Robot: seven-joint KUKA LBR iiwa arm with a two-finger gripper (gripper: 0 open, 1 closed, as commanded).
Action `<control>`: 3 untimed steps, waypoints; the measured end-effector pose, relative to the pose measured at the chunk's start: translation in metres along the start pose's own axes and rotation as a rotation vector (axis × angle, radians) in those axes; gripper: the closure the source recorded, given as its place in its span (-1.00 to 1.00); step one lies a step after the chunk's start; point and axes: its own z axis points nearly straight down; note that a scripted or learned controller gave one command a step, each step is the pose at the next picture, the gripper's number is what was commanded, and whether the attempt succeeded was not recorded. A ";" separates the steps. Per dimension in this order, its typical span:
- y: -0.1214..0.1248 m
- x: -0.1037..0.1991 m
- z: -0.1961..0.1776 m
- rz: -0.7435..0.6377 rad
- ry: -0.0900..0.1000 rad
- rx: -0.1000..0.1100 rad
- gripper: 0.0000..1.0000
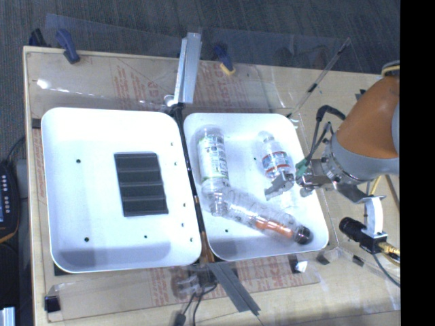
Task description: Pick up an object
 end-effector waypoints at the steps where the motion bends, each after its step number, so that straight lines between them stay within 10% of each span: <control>1: 0.072 -0.003 0.034 0.020 -0.001 0.001 -1.00; 3: 0.140 0.000 0.045 -0.063 -0.002 -0.004 -1.00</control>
